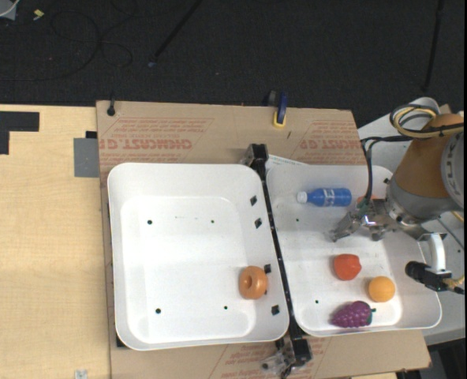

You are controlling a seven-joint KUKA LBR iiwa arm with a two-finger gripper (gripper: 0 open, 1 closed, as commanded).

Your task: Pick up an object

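Observation:
In the right bin [312, 310] lie a blue bottle [326, 197] on its side at the back, a red tomato-like fruit [346, 267], an orange [381, 289] and a bunch of purple grapes [352, 315] at the front. An orange doughnut [253, 283] rests in the left bin [139, 212] near its right wall. My gripper [350, 228] hangs low over the right bin, between the bottle and the red fruit, pointing left. Its fingers look spread with nothing between them.
The arm's grey body with its orange band [427, 172] enters from the right over the right bin's far edge. A black divider clamp [259, 155] sits where the bins meet. Cardboard [186, 136] lies under both bins.

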